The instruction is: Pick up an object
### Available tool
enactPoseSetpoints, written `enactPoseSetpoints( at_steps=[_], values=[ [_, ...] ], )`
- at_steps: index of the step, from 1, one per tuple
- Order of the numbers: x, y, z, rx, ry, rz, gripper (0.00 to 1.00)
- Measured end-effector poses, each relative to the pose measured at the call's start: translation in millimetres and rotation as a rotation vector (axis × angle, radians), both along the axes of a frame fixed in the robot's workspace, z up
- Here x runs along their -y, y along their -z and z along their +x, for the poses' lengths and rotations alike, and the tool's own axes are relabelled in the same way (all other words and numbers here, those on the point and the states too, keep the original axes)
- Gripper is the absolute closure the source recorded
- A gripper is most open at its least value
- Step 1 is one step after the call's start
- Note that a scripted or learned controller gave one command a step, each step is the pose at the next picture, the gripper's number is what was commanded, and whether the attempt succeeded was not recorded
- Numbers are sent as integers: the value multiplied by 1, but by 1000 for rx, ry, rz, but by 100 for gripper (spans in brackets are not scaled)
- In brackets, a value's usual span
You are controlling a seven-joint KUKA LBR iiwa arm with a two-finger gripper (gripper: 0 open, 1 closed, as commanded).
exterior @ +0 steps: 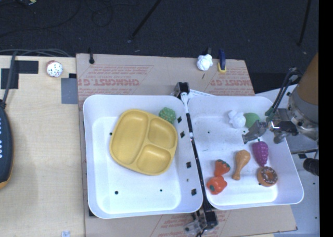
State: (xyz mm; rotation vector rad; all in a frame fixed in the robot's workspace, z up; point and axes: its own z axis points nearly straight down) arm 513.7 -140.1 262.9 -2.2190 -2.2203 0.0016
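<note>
Reaching in from the right, the arm [307,95] hangs over the right bin [291,194], its gripper [266,132] low above the bin's upper right part. The fingers [253,134] look spread somewhat apart with nothing between them. Just below them lies a purple grape bunch [260,152], and just above and left sit a green piece [252,118] and a white piece [237,120], touching each other. Lower in the same bin lie a tan drumstick [241,163], a brown doughnut [267,176], and two red-orange pieces [219,176] close together.

The left bin [99,189] carries a yellow divided plate [144,141], slightly turned, with a green lump [167,114] at its upper right edge. Both bins rest on cardboard [125,77] printed in red; the lettering, seen upside down, reads CHEMCAST. On that cardboard's far edge sit a white crumpled item [204,62] and a blue-and-yellow object [222,61]. A small spotted white ball [54,69] lies on the wooden surface [36,152] to the left.
</note>
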Motion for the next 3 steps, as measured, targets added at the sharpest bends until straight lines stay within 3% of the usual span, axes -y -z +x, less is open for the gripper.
enactPoseSetpoints(
  at_steps=[1, 2, 3],
  values=[
    [-53, 178, -30, -10, 2, 3, 0],
    [-48, 161, -28, -3, 12, 1, 100],
    [-117, 70, 51, 15, -8, 1, 100]
  ],
)
